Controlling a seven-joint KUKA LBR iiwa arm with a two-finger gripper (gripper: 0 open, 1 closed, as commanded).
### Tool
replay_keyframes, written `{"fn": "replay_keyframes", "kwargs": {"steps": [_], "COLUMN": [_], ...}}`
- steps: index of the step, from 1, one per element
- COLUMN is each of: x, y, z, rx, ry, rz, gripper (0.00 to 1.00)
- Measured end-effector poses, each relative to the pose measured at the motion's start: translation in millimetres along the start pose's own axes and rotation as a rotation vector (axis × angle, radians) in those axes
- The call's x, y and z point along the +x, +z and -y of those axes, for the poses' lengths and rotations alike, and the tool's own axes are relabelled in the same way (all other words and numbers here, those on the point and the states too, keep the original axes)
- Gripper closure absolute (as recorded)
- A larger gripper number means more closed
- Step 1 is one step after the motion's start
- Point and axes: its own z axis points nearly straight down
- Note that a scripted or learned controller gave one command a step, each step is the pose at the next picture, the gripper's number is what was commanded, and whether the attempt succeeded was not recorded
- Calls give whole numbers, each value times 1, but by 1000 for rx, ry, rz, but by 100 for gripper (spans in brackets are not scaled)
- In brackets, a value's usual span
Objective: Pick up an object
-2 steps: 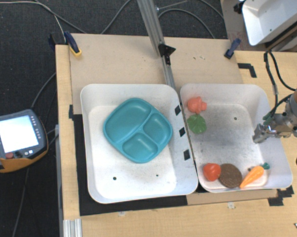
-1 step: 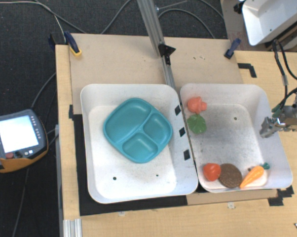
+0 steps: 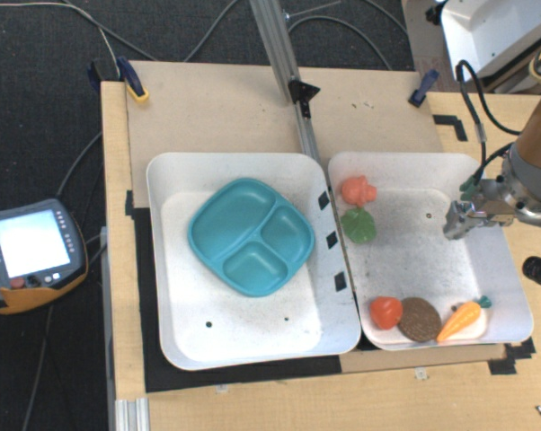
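Over the right bin (image 3: 513, 317) we see the gripper (image 3: 456, 224) hanging at the bin's right side, arm coming in from the right edge w/ cables trailing off it. We can't tell its state from this angle; nothing visible in it, so we judge no pick made yet. Candidate objs all sit in this bin: a pinkish-orange toy (image 3: 358, 190) at the top-left corner, a green ball-like item (image 3: 359, 226) just below it, nearly touching; along the bottom edge a red tomato-like piece (image 3: 386, 312), a brown disc (image 3: 420, 319) touching it, and a carrot (image 3: 460, 320) just beside the disc. Left bin (image 3: 176, 326) holds a teal divided plate (image 3: 251, 236), prob. not the target. Key relation for the next move: the carrot lies almost straight below the gripper in the view, i.e. toward the bench's front edge, and looks the nearest obj; its long axis runs diagonally, tip low-left, leafy end up-right. The green item lies well to the left, across bare bin floor. Our guess: a short move toward the front row is the easiest, but disc and carrot are crowded, so the grip should prob. close across the carrot's axis to avoid catching the disc.
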Motion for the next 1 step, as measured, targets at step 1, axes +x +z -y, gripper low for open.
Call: {"fn": "replay_keyframes", "kwargs": {"steps": [1], "x": [43], "y": [11], "z": [-26], "rx": [0], "ry": [0], "rz": [0], "gripper": [100]}}
